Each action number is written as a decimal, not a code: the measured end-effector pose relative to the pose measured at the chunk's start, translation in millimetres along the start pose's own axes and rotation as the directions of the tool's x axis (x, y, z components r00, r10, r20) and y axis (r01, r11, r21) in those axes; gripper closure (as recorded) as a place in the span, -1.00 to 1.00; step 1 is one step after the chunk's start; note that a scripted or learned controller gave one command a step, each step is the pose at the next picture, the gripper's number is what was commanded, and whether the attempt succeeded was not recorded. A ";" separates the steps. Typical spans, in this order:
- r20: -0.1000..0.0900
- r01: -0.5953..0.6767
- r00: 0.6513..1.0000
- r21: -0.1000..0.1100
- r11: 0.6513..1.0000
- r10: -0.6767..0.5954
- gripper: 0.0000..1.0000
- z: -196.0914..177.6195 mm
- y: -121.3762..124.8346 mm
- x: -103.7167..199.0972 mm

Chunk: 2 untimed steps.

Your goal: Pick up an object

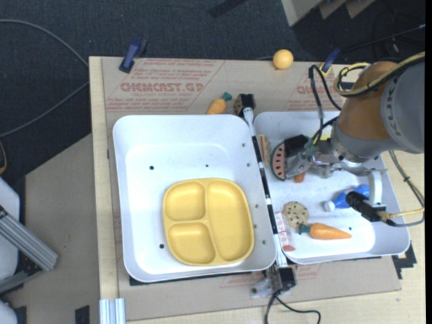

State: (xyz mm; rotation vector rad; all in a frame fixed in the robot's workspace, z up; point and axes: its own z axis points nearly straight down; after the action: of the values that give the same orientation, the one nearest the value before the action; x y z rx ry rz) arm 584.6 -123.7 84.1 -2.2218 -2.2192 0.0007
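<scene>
Where gripper (297,159) sits, watermelon slice (278,160) adj.

A carrot (325,232) lies flat near the front of the right bin (351,248). A round cookie (295,212) lies just beside it.

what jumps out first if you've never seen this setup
The yellow divided plate lying in the left bin grabs the eye first, bright against the white. Next comes the arm with its orange band, reaching into the right bin, its pincer low near a watermelon slice. A toy carrot and a cookie lie toward that bin's near edge.
</scene>
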 end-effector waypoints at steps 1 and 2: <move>0.002 0.001 1.000 0.011 1.000 -0.001 -1.00 0.1 50.3 14.8; 0.002 0.000 1.000 0.002 1.000 0.000 1.00 -10.4 52.0 15.9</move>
State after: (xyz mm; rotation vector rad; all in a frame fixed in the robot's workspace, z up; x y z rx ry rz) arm 636.7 -107.8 94.5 -2.2211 -2.2196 0.0057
